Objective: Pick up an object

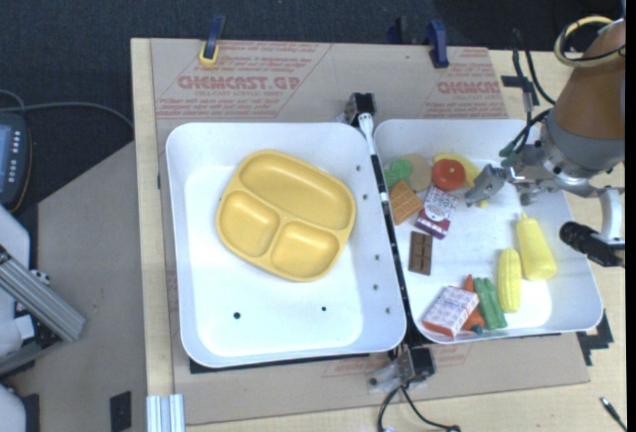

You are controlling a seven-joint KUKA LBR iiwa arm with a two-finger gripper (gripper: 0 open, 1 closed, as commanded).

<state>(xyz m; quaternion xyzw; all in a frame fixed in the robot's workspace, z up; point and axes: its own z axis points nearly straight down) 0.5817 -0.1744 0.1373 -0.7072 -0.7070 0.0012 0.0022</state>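
Note:
The right bin [568,317] holds several toy foods: a red tomato [450,172], a green piece [399,170], an orange cracker [403,203], a red-and-white packet [435,218], a brown chocolate bar [420,252], a corn cob [508,279], a yellow mustard bottle [535,247], green beans [490,304] and a red-and-white box [450,310]. My gripper [487,190] hangs over the bin's upper middle, just right of the tomato and above the yellow bottle. Nothing shows in its grasp.
The left bin [199,221] holds a yellow divided plate [285,214]. The arm's orange band [594,102] and grey wrist cover the right bin's far right corner. Blue clamps [435,41] grip the cardboard's back edge.

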